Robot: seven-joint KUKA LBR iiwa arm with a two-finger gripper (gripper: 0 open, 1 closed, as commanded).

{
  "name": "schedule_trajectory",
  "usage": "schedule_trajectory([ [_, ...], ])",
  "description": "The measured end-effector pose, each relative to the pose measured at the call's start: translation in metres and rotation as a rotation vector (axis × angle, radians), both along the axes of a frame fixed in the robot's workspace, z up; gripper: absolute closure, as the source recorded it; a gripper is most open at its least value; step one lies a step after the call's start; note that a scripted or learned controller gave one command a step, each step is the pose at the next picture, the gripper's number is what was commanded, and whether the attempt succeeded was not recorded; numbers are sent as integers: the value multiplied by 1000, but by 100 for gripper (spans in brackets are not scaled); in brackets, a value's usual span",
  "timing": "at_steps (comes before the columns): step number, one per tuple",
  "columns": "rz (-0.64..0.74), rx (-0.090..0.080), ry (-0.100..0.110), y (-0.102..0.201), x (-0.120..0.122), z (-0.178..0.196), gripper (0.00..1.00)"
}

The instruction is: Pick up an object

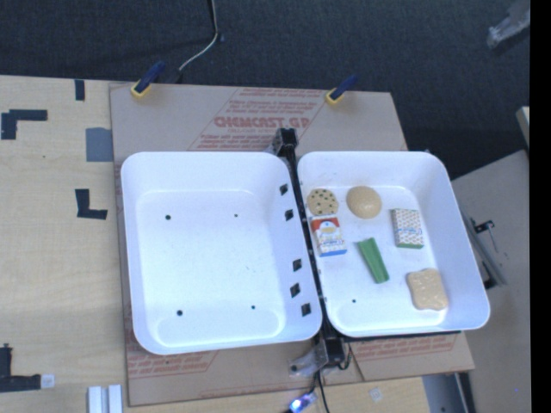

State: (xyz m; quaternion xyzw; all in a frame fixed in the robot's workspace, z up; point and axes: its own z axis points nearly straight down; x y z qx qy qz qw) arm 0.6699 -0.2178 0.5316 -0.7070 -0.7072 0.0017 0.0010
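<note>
The right bin [456, 222] holds several small objects. A chocolate-chip cookie [322, 201] and a round tan bun [364, 202] lie at the back. A red and white carton [328, 236] and a green stick [374, 260] sit in the middle. A speckled box [407, 228] is on the right, and a tan biscuit [427, 289] is at the front right. My gripper [510, 22] appears as a blurred grey shape at the top right, far from both bins and touching none of the objects.
The left bin [138, 231] stands beside the right one on a cardboard sheet [258, 119] fixed with two clamps [147, 78]. Black clips [297, 265] run along the seam between the bins. A cable [202, 46] trails at the back.
</note>
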Motion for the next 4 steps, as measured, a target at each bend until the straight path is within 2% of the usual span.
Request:
schedule_trajectory([
  [1, 0, 0, 0, -6, 0, 0, 0],
  [2, 4, -1, 3, -4, 2, 7, 100],
  [3, 4, 0, 4, -4, 2, 7, 0],
  [4, 7, -1, 7, -3, 4, 14, 100],
])
